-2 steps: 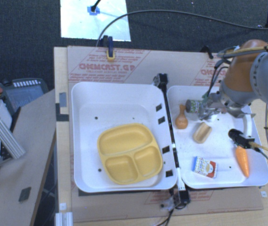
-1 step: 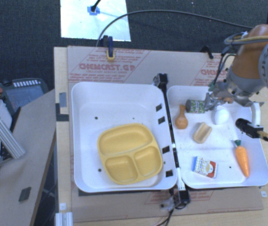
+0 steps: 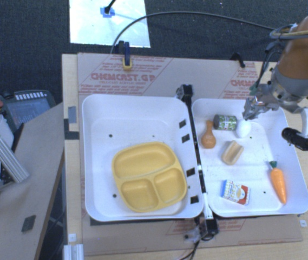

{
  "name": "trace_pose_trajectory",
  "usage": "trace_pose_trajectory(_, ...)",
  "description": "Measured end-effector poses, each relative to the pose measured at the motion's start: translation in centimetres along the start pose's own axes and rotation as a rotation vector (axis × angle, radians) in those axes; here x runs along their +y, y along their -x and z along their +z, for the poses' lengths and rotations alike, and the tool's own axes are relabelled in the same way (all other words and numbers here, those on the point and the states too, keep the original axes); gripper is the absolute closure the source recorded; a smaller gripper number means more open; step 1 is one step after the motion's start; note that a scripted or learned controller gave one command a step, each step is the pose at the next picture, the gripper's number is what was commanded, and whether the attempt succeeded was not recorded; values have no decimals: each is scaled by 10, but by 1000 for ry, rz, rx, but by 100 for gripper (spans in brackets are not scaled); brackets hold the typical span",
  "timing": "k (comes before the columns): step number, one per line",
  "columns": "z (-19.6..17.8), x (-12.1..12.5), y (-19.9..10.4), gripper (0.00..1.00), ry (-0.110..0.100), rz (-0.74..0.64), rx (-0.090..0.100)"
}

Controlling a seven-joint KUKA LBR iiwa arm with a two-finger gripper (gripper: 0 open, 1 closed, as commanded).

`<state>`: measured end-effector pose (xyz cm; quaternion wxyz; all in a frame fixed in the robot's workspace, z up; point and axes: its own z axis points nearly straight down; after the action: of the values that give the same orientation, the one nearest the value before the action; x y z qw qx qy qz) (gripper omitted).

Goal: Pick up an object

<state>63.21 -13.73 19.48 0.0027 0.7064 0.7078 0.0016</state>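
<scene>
Right now the hand (image 3: 253,111) hovers over a white egg (image 3: 243,128) in the right bin (image 3: 294,199), beside a green can (image 3: 225,122); its grip I cannot tell. Smooth, round, light, probably slippery, so pinch across its middle.

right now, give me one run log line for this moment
phase: approach | tool: low over right bin, above white egg | beside: green can | left bin: yellow tray
</scene>
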Motion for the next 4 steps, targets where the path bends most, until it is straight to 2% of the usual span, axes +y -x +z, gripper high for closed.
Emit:
trace_pose_trajectory(1,-44,-2,-1,100,-1,-2,0)
trace_pose_trajectory(3,-30,-20,-116,100,-5,-8,4)
trace_pose_trajectory(4,-40,-41,-167,100,-6,-7,3)
